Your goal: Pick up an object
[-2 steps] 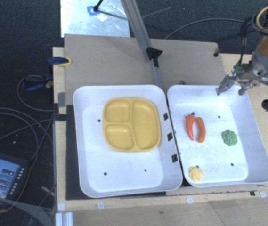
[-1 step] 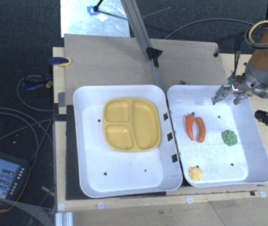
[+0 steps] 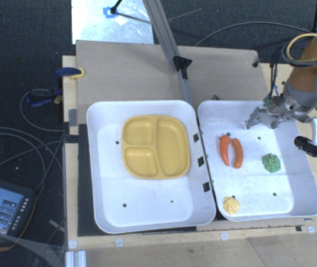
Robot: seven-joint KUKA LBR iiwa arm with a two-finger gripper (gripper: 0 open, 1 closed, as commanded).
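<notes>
The small yellow lumpy toy [image 3: 231, 205] lies nearest the camera, at 6 o'clock in the right white bin [image 3: 303, 202]. The orange carrot-shaped pair [image 3: 230, 151] sits near the bin's middle and the green broccoli-like piece [image 3: 271, 162] at 3 o'clock, all well apart, so each could be approached singly. The gripper [image 3: 267, 118] hovers at 12 o'clock with its fingers spread, holding nothing. The yellow divided plastic plate [image 3: 155, 147] occupies the left white bin [image 3: 105, 204].

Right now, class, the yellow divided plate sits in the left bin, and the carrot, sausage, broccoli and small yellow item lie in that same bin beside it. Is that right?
Not quite. The yellow divided plate is in the left bin, but the carrot, sausage, broccoli and small yellow item lie in the right bin, as the camera view shows.
</notes>
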